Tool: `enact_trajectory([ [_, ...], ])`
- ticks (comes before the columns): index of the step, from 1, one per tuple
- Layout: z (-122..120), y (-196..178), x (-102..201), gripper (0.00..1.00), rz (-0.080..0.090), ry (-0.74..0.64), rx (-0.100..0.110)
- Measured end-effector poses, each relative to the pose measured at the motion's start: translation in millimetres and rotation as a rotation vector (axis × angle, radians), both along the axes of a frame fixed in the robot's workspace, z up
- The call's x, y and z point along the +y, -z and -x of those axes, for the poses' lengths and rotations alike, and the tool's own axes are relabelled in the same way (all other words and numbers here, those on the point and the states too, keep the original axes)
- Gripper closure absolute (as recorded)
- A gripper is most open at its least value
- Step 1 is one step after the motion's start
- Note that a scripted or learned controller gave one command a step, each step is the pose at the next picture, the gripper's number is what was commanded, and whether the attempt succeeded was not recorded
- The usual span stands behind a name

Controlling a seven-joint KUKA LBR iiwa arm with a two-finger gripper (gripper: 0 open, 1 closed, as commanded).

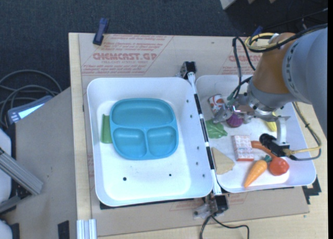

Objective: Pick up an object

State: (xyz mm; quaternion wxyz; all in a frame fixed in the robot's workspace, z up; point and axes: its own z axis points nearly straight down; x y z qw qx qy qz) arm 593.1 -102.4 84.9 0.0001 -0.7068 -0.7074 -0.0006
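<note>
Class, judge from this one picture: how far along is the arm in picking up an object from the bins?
Done: the arm has reached into the right bin, with its gripper low among the toys beside the purple object. In hand: nothing can be seen between its fingers; the view is too cluttered to tell. Left: a secure grasp and a lift. The carrot, tomato and small box lie untouched.

Even bright overhead light, soft shadows, mild glare on white bins (99, 128), slight softness overall.

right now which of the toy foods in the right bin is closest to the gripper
The purple round piece, right beside the gripper. The carrot and tomato lie toward the bin's near edge.
</note>
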Motion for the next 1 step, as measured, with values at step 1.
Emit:
enact_trajectory([
  [1,-0.7,-10.7,-0.4,1.00,0.001,0.000,-0.003],
])
